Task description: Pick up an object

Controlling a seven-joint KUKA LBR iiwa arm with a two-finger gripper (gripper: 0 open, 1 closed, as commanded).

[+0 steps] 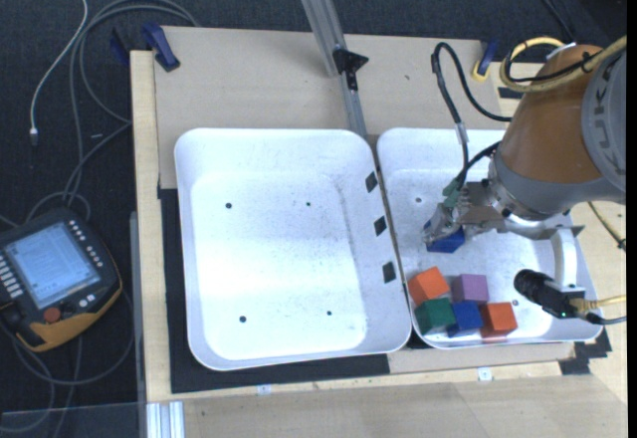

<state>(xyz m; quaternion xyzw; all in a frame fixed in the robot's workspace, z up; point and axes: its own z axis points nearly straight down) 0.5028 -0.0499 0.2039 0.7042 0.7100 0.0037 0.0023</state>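
Six blocks [464, 303] in right bin [398, 167]; gripper [445, 230] clamps one blue block [447, 242].

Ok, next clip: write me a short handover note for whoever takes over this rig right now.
Pincer: low in the right bin, at a blue block; whether it grips the block cannot be told from this view.
Other blocks sit clustered at the right bin's near edge: orange block, purple block, green block, second blue block, and another orange block.
Done: arm is down at a block.
Left: confirm the grip, then lift.
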